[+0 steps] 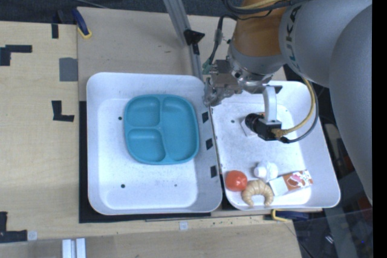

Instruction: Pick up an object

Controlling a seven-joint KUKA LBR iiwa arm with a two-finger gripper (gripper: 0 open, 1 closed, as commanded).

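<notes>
Croissant (258, 191) and its neighbours are lying bunched at the near edge of the right bin (320, 181): a red ball (236, 179) just to its left, a small white piece (265, 170) behind it, and a red-and-white packet (291, 182) to its right. The left bin (103, 190) is carrying a teal divided plate (161, 129). The arm is hanging over the far part of the right bin, its hand (214, 92) sitting near the wall between the bins, well apart from the objects. I cannot tell how far open the hand is; nothing is showing in it. To my eye, the reach is not yet begun. Next, it needs to travel toward the near edge, settle on one object, and descend.
</notes>
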